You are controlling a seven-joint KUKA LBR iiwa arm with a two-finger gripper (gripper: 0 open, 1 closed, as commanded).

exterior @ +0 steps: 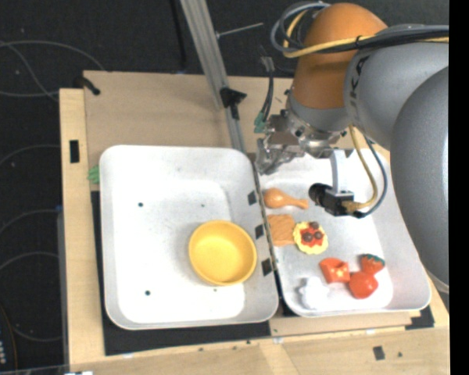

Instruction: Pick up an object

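1. Camera view: the gripper (272,156) hangs over the far end of the right bin (391,244), close to the divider with the left bin (164,201). I can't tell whether it is spread or closed, because the wrist body blocks the tip. Nothing is visibly held.
2. The likely target is the orange drumstick-shaped toy (284,200), the nearest item, lying just in front of the gripper in the right bin.
3. How to do it well, in my judgement:
   - Come straight down over the fat end, not the thin neck.
   - Close across the short axis. The toy lies roughly left-right in view, so the jaws should line up across that.
   - Watch the bin wall by the divider; there is little room on that side.
   - The tan waffle-like square (281,229) sits just beside the toy on the near side, so don't snag it.
4. How the target looks: smooth and glossy, with a rounded bulb tapering to a narrow stem that points right. It probably slips if pinched on the taper.
5. Other options in the right bin:
   - a yellow tart with dark berries (310,237)
   - a red chunk (334,269)
   - a red tomato-like toy (365,276)
   - a white lump (309,291)
6. The left bin holds a yellow bowl (222,252), well apart from the gripper.
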